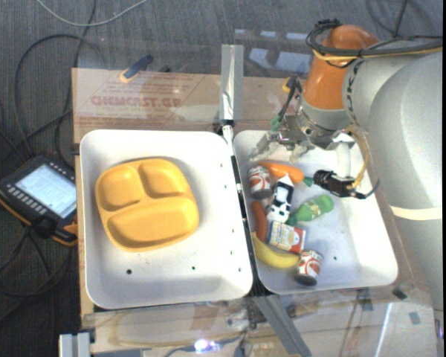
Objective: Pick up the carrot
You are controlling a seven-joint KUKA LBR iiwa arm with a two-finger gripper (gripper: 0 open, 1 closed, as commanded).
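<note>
the carrot (pixel 282 171) is seen lying in the right bin (pixel 357 262), upper centre-right of the frame, touching a small can (pixel 259 180) and just above a crowded pile. the gripper (pixel 288 141) is poised just above it; its state cannot be told. a neighbouring item could be snagged instead.

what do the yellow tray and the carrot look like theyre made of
The yellow divided tray looks like moulded plastic with a matte finish: rounded compartment walls, even colour, soft highlights. The carrot in the right bin seems to be toy plastic too, smooth and uniformly orange with a slight sheen, though it is too small to be sure.
</note>
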